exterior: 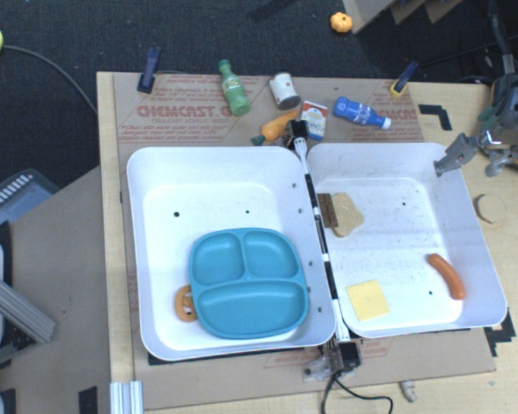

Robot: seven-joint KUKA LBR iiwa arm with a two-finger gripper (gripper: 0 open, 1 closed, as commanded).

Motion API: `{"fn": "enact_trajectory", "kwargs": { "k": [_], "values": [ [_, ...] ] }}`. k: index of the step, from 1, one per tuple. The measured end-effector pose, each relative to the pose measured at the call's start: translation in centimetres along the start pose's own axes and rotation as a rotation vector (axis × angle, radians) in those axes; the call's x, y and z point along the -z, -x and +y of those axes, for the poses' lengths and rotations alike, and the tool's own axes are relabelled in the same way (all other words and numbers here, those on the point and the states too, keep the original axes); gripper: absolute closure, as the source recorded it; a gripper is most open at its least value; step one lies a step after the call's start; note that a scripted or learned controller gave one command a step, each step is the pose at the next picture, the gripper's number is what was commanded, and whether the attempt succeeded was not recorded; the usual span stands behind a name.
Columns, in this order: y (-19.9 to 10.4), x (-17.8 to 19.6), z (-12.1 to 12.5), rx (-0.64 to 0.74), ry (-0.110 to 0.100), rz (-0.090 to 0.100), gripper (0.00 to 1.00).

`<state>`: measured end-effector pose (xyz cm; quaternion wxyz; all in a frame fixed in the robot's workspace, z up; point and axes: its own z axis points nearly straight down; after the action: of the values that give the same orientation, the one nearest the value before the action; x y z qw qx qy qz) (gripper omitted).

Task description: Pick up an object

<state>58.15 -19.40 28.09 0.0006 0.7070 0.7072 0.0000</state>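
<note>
My gripper (476,159) hangs over the back right corner of the right bin (414,166), open, with nothing between its fingers. In that bin lie an orange-red sausage (446,276) near the right wall, a yellow cheese slice (367,300) at the front, and a tan bread piece (346,215) beside a brown strip (326,211) at the left wall. The left bin (155,188) holds a blue divided plate (249,281) and a pretzel (185,304) partly tucked under the plate's left edge.
Behind the bins on the board lie a green bottle (233,87), a small can (283,90), a blue bottle (361,112), a carrot (276,128) and a small carton (312,119). Blue clamps (148,69) grip the board's back edge.
</note>
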Motion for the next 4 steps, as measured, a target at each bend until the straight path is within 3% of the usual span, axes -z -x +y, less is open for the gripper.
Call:
{"fn": "enact_trajectory", "kwargs": {
  "k": [1, 2, 3, 4],
  "values": [
    [3.0, -11.5, 0.9, -0.001, -0.002, 0.001, 0.00],
    [2.4, -17.8, -4.8, -0.001, -0.003, 0.001, 0.00],
    [1.9, -19.7, -9.1, -0.001, -0.003, 0.002, 0.00],
    [1.9, -18.7, -9.0, -0.002, 0.001, 0.000, 1.00]
  ]
}}
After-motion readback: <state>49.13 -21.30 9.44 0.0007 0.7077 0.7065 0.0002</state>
